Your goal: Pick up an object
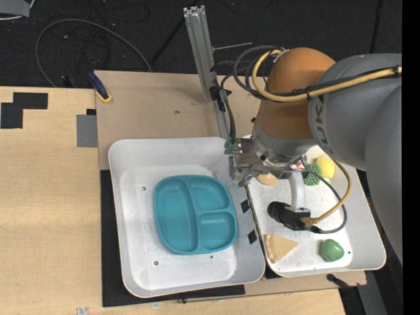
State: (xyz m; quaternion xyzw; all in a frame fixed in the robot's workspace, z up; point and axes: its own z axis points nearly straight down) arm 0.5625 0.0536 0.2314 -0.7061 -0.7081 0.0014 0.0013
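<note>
a kuka arm (308, 104) reaches over the right-hand bin (367, 258), its gripper (252, 169) hanging low at the bin's upper left corner, close to the divide with the left bin (131, 176). whether the tool is spread or pinched cannot be told from this angle. candidate objects lie in the right bin: a tan wedge (281, 246), a green fruit (332, 249), a yellow piece (324, 168) beside a green textured one (312, 176), and a pale item (267, 178) just beside the wrist. a teal divided tray (195, 214) sits alone in the left bin. the risk, judging by the tight corner, is a clip against the bin wall or a grasp closing on nothing.
</note>
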